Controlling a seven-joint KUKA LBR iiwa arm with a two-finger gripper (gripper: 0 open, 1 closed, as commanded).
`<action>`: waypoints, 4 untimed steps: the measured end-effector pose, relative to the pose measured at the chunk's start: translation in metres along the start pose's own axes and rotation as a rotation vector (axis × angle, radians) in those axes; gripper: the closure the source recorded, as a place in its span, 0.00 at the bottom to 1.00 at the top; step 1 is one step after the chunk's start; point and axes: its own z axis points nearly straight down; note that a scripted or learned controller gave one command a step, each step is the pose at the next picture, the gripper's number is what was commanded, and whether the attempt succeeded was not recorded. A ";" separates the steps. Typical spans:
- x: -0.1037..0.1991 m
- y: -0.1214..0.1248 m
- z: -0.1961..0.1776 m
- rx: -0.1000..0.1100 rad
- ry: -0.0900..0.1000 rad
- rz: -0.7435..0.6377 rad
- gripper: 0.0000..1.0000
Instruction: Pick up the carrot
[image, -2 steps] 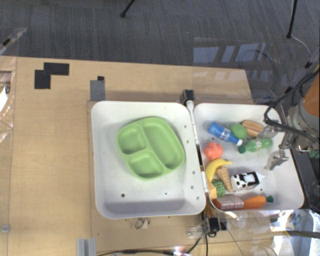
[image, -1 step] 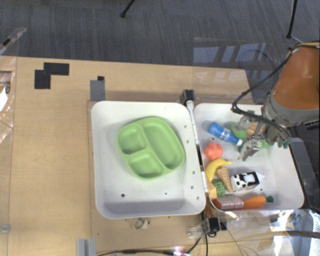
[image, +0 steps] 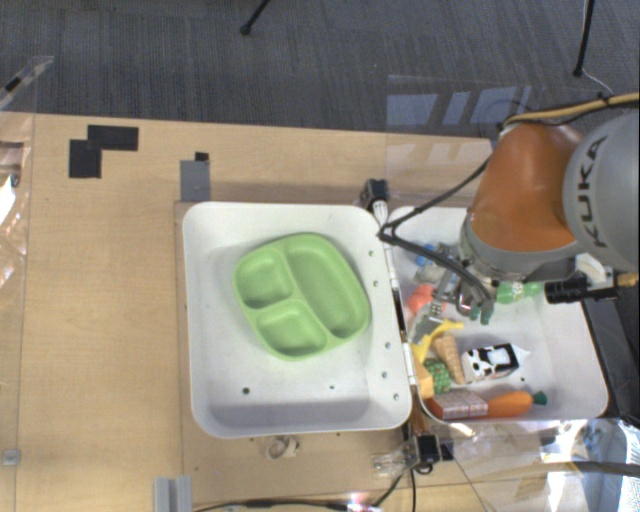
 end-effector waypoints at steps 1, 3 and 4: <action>0.025 0.037 -0.034 0.000 -0.005 0.052 0.00; 0.051 0.034 0.001 0.003 0.000 0.046 0.00; -0.015 0.018 -0.001 0.002 -0.006 0.041 0.00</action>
